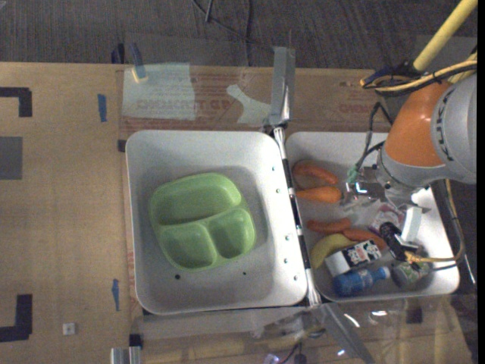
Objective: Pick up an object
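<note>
Brown cardboard covers the tabletop (61, 203), and on it stand two shallow white bins side by side. The left bin (151, 154) holds a green divided tray (201, 220) with three compartments, lying a little tilted near the middle. The right bin (447, 279) is crowded with small things. The grey arm (436, 139) with its orange band comes in from the right and hangs over the upper part of this bin; the gripper (364, 189) is low, near the right ends of the upper orange pieces, but I cannot tell whether it is open or closed, and no object is seen held in it. Orange carrot-like pieces (317, 174) lie along the left side of the right bin, one below another. Below them is a yellow banana (327, 247), touching a small white and black carton (362, 255). A blue bottle (360, 280) lies near the front wall, just beside the carton. Other small items at the right are too unclear to name.
</note>
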You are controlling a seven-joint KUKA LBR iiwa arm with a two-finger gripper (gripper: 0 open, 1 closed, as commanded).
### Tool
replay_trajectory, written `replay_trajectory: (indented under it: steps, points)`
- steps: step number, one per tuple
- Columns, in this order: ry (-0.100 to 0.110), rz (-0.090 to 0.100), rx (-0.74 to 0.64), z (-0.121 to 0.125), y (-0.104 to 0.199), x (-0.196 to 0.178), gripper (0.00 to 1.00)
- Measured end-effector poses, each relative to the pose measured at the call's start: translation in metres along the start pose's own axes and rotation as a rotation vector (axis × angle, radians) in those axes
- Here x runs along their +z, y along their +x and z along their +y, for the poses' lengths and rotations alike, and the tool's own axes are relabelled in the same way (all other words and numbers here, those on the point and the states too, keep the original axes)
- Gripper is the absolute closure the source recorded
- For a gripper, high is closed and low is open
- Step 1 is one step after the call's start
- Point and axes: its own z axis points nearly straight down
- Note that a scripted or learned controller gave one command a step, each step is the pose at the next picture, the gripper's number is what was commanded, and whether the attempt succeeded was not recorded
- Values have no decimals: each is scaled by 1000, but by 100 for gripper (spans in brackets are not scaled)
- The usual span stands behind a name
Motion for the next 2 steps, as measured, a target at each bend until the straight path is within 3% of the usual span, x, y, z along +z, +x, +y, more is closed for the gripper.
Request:
replay_trajectory:
  steps: [1, 2]
  points:
    - [-1, -1, 101, 3, 4, 0, 100]
    - [0, -1, 101, 3, 4, 1, 0]
